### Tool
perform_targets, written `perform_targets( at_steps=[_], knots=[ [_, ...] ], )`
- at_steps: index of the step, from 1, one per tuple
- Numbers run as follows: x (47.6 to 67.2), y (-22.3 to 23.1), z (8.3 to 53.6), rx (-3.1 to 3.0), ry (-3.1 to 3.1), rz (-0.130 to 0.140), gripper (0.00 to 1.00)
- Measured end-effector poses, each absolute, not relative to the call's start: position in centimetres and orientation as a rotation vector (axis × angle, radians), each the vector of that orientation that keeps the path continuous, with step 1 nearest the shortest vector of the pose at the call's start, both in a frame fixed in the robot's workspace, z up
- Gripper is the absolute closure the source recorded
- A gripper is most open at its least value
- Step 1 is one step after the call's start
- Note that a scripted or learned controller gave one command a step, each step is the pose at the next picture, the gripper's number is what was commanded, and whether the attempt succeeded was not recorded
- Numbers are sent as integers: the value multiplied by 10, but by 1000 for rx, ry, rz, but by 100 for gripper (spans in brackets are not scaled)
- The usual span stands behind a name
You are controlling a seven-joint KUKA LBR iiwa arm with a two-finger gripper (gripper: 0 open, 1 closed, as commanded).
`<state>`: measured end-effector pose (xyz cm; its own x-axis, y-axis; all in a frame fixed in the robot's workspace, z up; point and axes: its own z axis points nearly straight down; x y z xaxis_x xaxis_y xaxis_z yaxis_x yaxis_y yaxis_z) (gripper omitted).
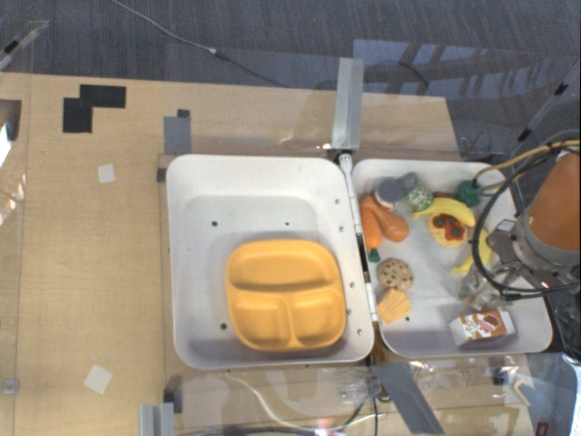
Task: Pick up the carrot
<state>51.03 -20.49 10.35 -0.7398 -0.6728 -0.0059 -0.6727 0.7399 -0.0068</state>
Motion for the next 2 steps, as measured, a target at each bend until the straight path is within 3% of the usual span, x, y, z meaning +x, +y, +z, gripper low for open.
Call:
perform_targets(
  at_steps=[1,2],
  knots=[
    [511,-206,175,-1472,2764,-10,100],
    [543,-205,218,-1770,2584,-9,100]
  ],
)
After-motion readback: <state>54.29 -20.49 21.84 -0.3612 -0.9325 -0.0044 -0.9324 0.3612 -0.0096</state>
